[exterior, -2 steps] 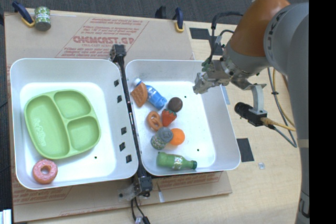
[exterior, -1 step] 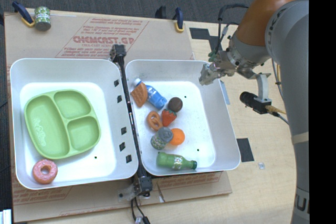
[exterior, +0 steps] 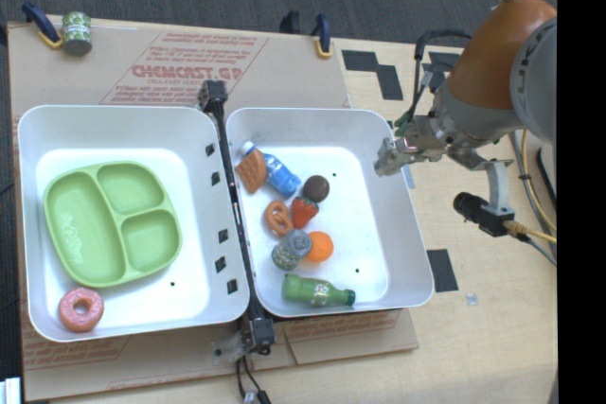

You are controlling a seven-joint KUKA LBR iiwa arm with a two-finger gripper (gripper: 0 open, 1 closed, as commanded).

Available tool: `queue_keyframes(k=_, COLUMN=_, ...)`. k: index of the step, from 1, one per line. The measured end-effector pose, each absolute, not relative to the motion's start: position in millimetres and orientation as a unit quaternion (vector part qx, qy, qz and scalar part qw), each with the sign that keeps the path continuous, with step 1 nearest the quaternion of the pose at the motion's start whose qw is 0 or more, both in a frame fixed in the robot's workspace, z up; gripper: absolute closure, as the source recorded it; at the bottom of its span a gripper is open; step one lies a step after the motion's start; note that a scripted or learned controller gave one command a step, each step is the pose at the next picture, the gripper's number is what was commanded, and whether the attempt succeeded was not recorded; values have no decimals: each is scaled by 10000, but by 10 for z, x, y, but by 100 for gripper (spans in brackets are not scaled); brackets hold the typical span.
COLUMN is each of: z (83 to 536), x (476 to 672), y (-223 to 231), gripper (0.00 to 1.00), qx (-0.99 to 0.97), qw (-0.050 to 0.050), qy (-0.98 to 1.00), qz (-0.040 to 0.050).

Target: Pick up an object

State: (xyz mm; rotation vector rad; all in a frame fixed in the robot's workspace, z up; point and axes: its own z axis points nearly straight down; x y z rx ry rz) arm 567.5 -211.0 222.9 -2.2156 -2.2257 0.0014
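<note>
Hovering at the right rim of the right bin (exterior: 402,232), the claw (exterior: 390,156) sits in the right-centre of the frame. Its fingers are too small and blurred to read; cannot tell how far open, and nothing is visibly between them.

Right bin contents, clustered toward its left half:
- blue-and-white bottle (exterior: 276,172), lying tilted, touching an orange-brown piece (exterior: 252,171) on its left
- dark brown round item (exterior: 316,188), just above a strawberry-like toy (exterior: 304,210)
- pretzel-shaped ring (exterior: 278,218), left of the strawberry
- orange ball (exterior: 320,247), touching a grey-green lump (exterior: 292,250)
- green bottle (exterior: 316,292), lying on its side near the bin's lower wall

Left bin (exterior: 28,203): green divided plate (exterior: 112,222) in the middle; pink donut (exterior: 80,308) at the lower left corner, just beside the plate.

Both bins rest on cardboard (exterior: 180,61) on the desk (exterior: 483,326). A small green jar (exterior: 77,31) stands at the upper left of the frame.
</note>
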Motion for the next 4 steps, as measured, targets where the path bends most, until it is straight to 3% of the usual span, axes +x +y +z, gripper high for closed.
queue_keyframes(k=1, z=2093, x=5999, y=-2109, gripper=100, qx=-7049, qw=5, qy=-7093, qz=8)
queue_keyframes(k=2, z=1995, x=6567, y=-2107, gripper=100, qx=-7053, qw=7, qy=-7089, qz=2)
queue_keyframes(k=3, z=2147, x=6330, y=-2109, gripper=100, qx=-7059, qw=11, qy=-7083, qz=4)
queue_keyframes(k=4, z=2253, x=6336, y=-2103, gripper=100, qx=-7043, qw=11, qy=-7099, qz=4)
